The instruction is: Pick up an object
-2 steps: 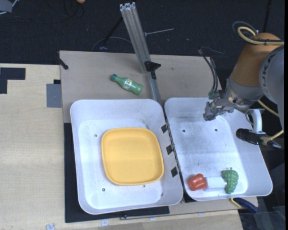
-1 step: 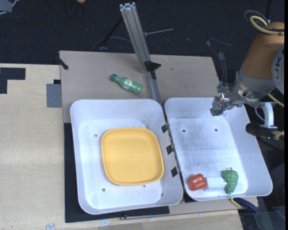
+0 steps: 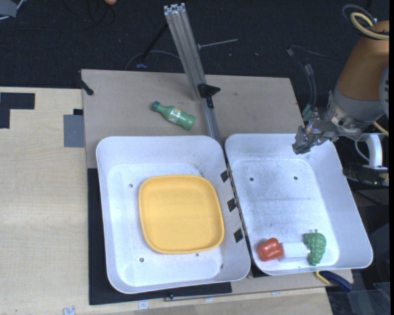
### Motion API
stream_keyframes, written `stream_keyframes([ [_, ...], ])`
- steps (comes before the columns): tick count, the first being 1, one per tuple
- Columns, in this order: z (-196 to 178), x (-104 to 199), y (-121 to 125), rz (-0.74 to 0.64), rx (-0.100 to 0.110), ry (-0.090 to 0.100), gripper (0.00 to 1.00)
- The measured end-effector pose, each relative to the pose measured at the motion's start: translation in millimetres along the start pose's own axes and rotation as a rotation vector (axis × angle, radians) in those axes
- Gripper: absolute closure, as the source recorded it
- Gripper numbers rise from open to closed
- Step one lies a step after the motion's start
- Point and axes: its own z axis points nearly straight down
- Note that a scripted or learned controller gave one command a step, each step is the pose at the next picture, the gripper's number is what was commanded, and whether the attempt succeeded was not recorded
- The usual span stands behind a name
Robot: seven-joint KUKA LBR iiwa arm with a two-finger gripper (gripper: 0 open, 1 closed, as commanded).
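A red pepper-shaped toy [image 3: 270, 249] lies at the near edge of the right bin [image 3: 289, 195]. Beside it sits a green broccoli-like toy [image 3: 314, 246], with a white piece between them. A yellow square plate [image 3: 181, 212] rests in the left bin [image 3: 118, 195]. My gripper [image 3: 303, 142] hangs over the far right corner of the right bin, well away from the toys, with nothing seen in it.
A small green bottle [image 3: 173, 115] lies on the bench behind the left bin. A metal rail [image 3: 192, 51] slants up from between the bins. Black clips [image 3: 231, 204] line the seam between the bins. Cables lie on the dark floor behind.
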Motion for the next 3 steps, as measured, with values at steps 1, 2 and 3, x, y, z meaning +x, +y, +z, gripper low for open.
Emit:
stream_keyframes([
  [1,9,56,-1,-0.005,0.002,0.001,1.00],
  [2,-4,113,-2,-0.005,0.001,0.002,1.00],
  [3,-12,173,-1,-0.005,0.002,0.002,1.00],
])
